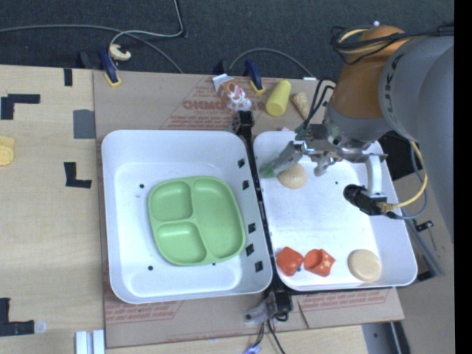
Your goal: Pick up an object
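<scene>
Tool [304,161] over right bin [332,205]; cardboard print illegible

Two white bins [118,198] are seen on a brown cardboard sheet [184,105] printed with red lettering. A light green divided plate [196,220] is seen in the left bin. Two red-orange pieces [304,261], a beige round piece [364,265] and a pale tan lump [293,177] are seen in the right bin. A yellow cylinder [277,98] is seen behind. The arm [369,87] is coloured grey and orange.
</scene>
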Robot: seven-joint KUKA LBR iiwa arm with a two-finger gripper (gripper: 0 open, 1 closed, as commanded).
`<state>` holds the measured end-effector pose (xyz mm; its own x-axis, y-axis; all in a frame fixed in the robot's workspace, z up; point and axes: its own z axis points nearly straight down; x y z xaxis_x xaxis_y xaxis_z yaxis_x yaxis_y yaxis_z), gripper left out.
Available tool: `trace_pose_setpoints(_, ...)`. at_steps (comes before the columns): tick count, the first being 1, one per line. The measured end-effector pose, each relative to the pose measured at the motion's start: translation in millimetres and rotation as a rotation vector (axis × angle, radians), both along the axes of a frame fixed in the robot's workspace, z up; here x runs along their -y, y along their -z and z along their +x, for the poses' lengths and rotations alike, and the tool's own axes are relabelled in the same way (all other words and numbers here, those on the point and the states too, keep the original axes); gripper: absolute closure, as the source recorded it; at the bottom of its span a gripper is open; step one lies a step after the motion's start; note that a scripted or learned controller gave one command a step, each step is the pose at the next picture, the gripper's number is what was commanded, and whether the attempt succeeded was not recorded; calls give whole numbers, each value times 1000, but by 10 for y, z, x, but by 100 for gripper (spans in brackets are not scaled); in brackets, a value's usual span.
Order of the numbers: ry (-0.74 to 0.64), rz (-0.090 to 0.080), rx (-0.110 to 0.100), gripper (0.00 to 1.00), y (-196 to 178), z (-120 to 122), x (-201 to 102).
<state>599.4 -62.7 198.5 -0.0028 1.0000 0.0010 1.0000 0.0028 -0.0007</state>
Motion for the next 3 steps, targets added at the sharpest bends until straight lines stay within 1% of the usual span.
trace_pose_setpoints(1,4,-3,-2,0,73,1,737)
trace_pose_setpoints(2,4,-3,-1,0,170,-482,1531)
trace_pose_setpoints(3,0,0,0,0,288,-266,583)
